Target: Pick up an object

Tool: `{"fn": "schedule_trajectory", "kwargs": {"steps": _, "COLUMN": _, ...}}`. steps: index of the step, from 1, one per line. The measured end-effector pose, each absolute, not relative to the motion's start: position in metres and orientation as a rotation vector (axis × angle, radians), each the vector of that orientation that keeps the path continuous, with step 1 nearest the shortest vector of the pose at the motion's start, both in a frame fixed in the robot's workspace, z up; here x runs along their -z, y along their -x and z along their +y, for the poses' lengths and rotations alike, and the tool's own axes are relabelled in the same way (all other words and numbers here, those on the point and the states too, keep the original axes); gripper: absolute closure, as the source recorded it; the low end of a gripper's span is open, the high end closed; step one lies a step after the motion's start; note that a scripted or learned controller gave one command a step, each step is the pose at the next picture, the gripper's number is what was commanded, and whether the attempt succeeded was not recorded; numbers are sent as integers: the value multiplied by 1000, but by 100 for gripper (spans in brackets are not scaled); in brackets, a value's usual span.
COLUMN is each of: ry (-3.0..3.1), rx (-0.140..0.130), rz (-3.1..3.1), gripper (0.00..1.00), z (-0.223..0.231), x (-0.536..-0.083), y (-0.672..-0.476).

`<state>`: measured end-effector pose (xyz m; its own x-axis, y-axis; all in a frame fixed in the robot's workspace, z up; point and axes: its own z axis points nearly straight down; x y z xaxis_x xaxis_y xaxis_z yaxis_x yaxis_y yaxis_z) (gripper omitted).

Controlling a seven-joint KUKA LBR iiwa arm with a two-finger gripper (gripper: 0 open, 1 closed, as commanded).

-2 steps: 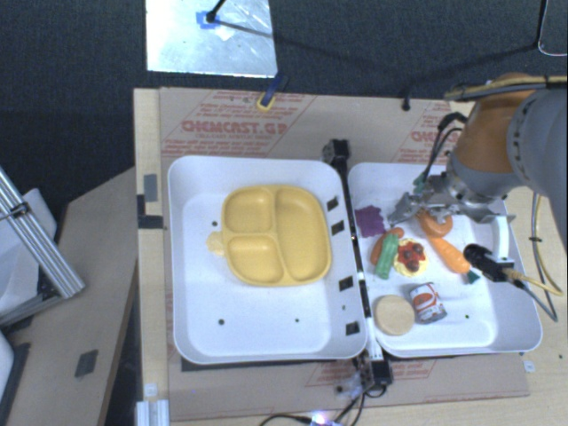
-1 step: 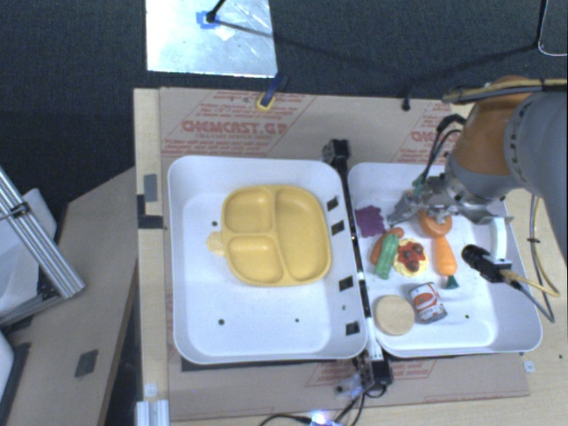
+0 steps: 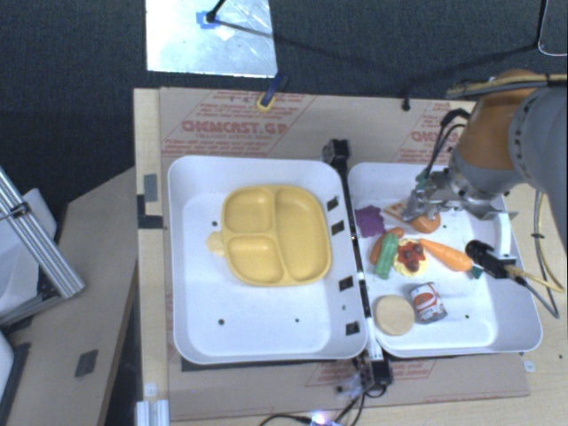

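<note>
Camera view. The arm reaches in from the right, over the far part of the right bin. The gripper is low over that bin's far middle. From this angle I cannot tell whether it is open or closed, and nothing can be seen in its grasp.

All pickable items are in the right bin:
- orange piece: right at the gripper tip, on its near side. Contact cannot be judged.
- tan wedge: just left of the gripper, flat on the bin floor.
- purple piece: by the bin's left wall, left of the wedge.
- green toy vegetable: nearer than the purple piece, lying at a slant.
- red toy: touching the green one on its right.
- toy carrot: just right of the red toy, with its thick end towards the right.
- small can: on its side, nearer than the carrot.
- round tan disc: just beside the can on its left, near the bin's near-left corner.

The left bin holds a yellow divided plate with three compartments, roughly centred. Both bins sit on a cardboard sheet with red print. A shiny square sheet lies on the dark floor beyond the bench.
</note>
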<state>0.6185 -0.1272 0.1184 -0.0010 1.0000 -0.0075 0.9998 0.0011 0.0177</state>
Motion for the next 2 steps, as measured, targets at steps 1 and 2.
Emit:
{"fn": "schedule_trajectory", "kwargs": {"steps": 1, "ry": -2213, "rx": -7, "rz": 2222, "gripper": 100, "z": -124, "x": -183, "y": -619}}
{"fn": "schedule_trajectory", "kwargs": {"steps": 2, "ry": -2212, "rx": -7, "rz": 2222, "gripper": 100, "z": -125, "x": -228, "y": -620}}
